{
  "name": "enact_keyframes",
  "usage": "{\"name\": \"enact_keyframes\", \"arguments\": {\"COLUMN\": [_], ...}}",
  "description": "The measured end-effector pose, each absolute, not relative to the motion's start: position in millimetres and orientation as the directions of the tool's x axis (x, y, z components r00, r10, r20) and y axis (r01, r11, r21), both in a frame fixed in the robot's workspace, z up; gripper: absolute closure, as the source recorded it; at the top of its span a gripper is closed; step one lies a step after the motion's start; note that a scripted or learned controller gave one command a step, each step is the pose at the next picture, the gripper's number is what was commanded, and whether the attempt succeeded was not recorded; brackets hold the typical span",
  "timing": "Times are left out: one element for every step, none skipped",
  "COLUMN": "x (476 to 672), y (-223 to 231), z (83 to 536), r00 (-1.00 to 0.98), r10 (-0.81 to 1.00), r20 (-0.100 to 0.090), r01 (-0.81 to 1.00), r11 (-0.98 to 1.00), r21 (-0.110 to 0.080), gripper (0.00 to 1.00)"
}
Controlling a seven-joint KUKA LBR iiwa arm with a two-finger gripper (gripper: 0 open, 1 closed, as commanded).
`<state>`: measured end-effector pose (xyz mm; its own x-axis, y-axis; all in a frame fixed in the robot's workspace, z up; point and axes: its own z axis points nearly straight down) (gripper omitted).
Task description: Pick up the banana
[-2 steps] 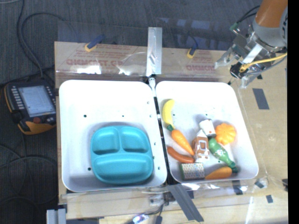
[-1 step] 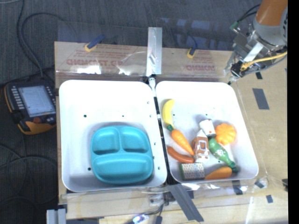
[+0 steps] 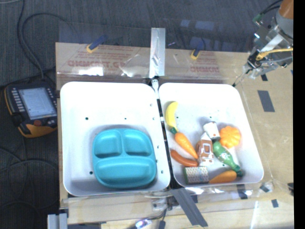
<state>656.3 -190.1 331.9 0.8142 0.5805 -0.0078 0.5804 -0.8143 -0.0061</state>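
Note:
The yellow banana (image 3: 170, 114) lies in the right bin (image 3: 238, 104), close to its left wall, with its dark tip pointing toward the front. A carrot (image 3: 185, 144) touches that tip. My gripper (image 3: 262, 56) hangs at the far upper right, outside the bin's back right corner and well away from the banana. Nothing shows in it.
The right bin also holds a red sausage (image 3: 183, 158), a small carton (image 3: 206, 149), a green bottle (image 3: 226, 157), an orange pumpkin (image 3: 230, 136) and a grater (image 3: 196, 174). A blue divided plate (image 3: 125, 157) lies in the left bin (image 3: 81, 109). A teach pendant (image 3: 33, 106) sits off the bench at left.

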Motion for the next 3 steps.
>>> {"name": "enact_keyframes", "arguments": {"x": [657.0, 641.0, 653.6], "y": [-189.2, -218.9, -220.1], "z": [336.4, 351.2, 357.0], "r00": [0.812, 0.956, 0.978], "r10": [0.583, 0.292, 0.209], "r20": [-0.017, -0.01, -0.01], "r01": [0.583, 0.292, 0.209], "r11": [-0.812, -0.956, -0.978], "r21": [-0.012, -0.002, -0.004], "gripper": [1.0, 1.0, 1.0]}}
